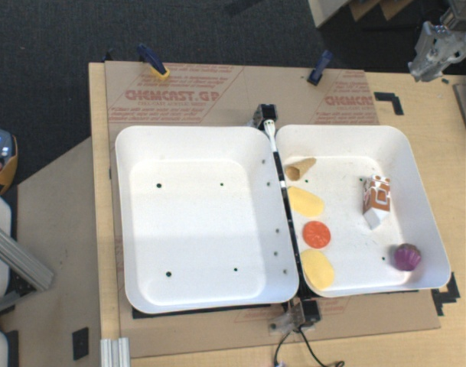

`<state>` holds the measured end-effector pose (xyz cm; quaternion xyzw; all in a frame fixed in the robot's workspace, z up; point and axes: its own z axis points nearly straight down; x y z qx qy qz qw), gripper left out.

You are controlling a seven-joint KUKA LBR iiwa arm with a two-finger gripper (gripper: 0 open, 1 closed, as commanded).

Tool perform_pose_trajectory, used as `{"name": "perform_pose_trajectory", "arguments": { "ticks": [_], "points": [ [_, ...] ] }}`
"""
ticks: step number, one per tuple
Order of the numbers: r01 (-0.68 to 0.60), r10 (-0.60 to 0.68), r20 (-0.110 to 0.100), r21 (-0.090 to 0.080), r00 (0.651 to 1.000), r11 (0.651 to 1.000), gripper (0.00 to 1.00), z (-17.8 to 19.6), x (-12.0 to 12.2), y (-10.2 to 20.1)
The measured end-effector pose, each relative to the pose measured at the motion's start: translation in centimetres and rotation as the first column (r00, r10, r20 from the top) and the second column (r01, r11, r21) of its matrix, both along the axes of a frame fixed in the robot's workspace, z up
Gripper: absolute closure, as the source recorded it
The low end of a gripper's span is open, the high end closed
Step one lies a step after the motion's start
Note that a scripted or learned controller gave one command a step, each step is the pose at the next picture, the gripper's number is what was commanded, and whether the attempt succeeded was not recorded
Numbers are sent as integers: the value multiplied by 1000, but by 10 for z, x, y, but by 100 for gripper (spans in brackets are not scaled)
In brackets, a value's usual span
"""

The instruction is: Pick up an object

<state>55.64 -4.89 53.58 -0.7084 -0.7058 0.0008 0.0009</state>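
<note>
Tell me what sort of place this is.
Most likely a robotics lab set up for grasping trials. Two shallow white bins sit side by side on a cardboard-covered bench held by clamps; toy food such as an orange disc lies in the right bin, and a gripper waits at the upper right.

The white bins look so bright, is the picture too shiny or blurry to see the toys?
In the camera view the left bin glares bright across its upper half, with a soft grey shadow over its lower half; the right bin is evenly lit, so the orange disc and purple ball look clear; the claw at the top right corner looks a bit blurry.
</note>
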Motion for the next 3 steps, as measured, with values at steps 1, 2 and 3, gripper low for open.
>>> {"name": "perform_pose_trajectory", "arguments": {
  "ticks": [1, 2, 3],
  "points": [
    [1, -1, 2, -1, 1000, 1000, 100, 0, -28, -34],
    [2, -2, 2, 0, 1000, 1000, 100, 0, -80, -70],
    [-1, 1, 5, -2, 1000, 1000, 100, -1, -77, -97]
  ]
}}
